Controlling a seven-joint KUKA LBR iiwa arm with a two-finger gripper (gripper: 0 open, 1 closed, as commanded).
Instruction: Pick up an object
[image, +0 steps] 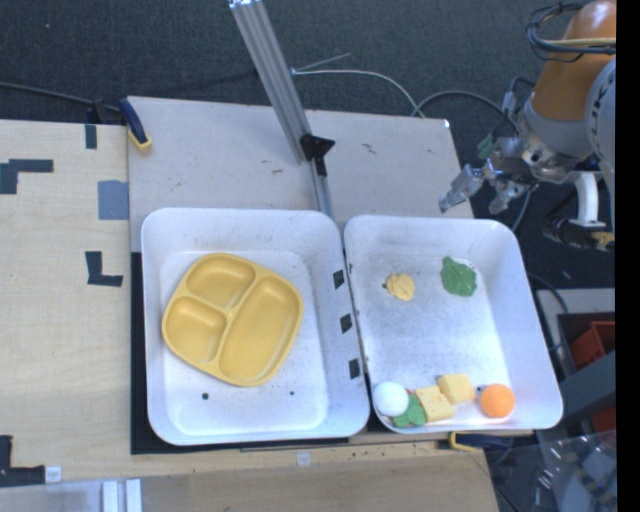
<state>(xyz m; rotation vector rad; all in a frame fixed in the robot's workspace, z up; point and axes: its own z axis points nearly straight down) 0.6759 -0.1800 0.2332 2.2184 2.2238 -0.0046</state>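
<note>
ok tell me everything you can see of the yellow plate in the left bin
The yellow divided plastic plate is a rounded-corner dish with three compartments: two smaller ones toward its left and one long one on its right. It looks like smooth, matte moulded plastic with a raised rim. It lies flat and upright on the floor of the shallow white left bin, turned at a slant to the bin's walls, with nothing visible in its compartments. Only the bin floor touches it.
</note>
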